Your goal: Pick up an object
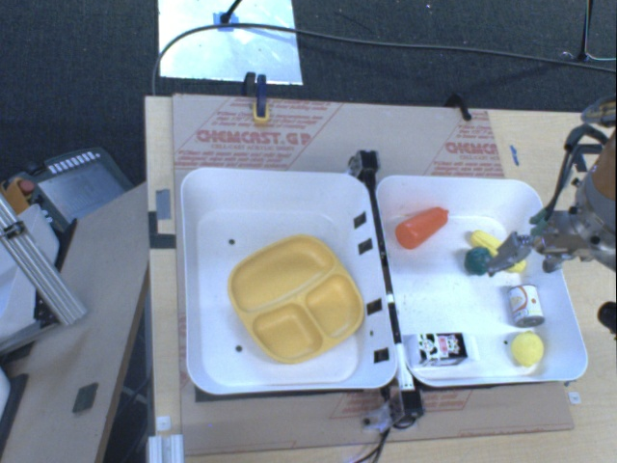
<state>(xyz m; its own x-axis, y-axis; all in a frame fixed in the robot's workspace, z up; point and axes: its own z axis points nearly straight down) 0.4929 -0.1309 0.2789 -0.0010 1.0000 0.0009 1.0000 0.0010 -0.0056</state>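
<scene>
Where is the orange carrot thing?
The orange carrot lies in the right bin, near its upper-left corner, left of the yellow and teal toys.

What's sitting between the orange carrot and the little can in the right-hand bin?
In the camera view, a dark green ball and a yellow banana-like toy lie between the carrot and the can, with the gripper tips right beside them.

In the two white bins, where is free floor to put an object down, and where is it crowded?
Left bin: bare floor along the far wall and left of the yellow tray. Right bin: free in the middle, between the orange carrot and the black-and-white box. Crowded by the gripper, near the green ball, can and lemon.
</scene>
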